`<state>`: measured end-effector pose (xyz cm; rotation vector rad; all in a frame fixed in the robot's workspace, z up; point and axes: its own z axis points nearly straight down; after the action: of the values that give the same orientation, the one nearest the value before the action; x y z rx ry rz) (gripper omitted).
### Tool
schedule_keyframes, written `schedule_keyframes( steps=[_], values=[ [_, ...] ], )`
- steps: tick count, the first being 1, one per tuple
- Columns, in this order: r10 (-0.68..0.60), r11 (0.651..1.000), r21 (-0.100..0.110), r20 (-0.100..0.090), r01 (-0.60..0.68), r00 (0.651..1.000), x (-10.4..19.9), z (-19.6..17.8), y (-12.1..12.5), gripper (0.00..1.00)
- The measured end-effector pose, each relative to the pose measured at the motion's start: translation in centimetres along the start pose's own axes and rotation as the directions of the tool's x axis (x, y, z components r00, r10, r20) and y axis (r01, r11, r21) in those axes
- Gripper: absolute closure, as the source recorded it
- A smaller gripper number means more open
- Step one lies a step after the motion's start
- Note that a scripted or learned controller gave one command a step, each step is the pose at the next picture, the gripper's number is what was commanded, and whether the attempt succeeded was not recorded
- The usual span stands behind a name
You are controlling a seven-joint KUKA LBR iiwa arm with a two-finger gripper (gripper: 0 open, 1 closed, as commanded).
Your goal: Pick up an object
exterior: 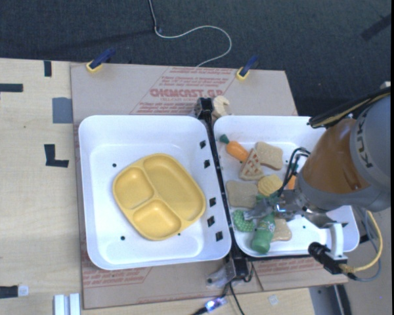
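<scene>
Reaching hand (268,210) low over toy food (259,176)

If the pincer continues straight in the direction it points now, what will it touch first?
Probably the green toy vegetable in the right bin. The pincer points down-left into the pile of toy food and looks very close above it, though depth is unclear from this view.

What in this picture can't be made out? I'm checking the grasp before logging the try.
- Gripper: in the camera view its fingertips blur into the toys under them; any hold is undecided.
- Toys beneath the arm: the wrist covers part of the right bin.
- Green toy: too small and blurred to name.
- Arm: cut off at the right side.
</scene>
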<state>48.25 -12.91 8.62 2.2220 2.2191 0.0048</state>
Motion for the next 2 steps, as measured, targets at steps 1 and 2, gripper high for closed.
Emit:
schedule_keyframes(
  steps=[1,2],
  values=[
    [0.000,1.000,-0.012,0.005,0.001,1.000,0.0,-1.1,0.3,1.00],
    [-0.002,1.000,0.002,0.002,0.002,1.000,0.0,-5.3,0.3,1.00]
  ],
)
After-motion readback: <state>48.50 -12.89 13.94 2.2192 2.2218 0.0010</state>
